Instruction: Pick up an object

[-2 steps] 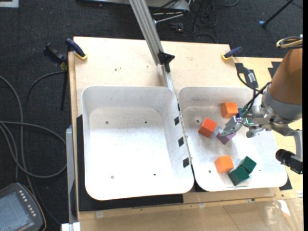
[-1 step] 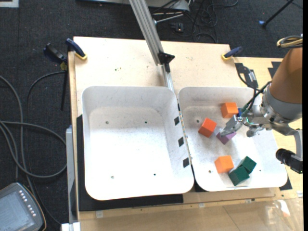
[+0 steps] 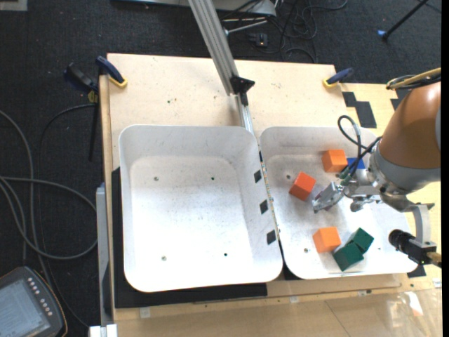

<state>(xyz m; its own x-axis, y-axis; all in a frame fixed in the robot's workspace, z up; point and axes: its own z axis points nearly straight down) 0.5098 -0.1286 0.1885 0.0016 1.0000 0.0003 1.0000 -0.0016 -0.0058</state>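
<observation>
Gripper (image 3: 327, 199): hovering low in right bin (image 3: 298, 142), grip state impossible to tell.
Nearest target: orange cube (image 3: 303, 186), lying at its 10 o'clock.
Green blocks (image 3: 353, 249): sitting at 5 o'clock.

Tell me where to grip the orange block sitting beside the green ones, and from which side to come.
Come straight down on the orange block and close on its far and near faces, probably. It lies flat with open bin floor on those sides and on its left, while the green blocks sit close against its right, leaving little room for a finger there.
</observation>
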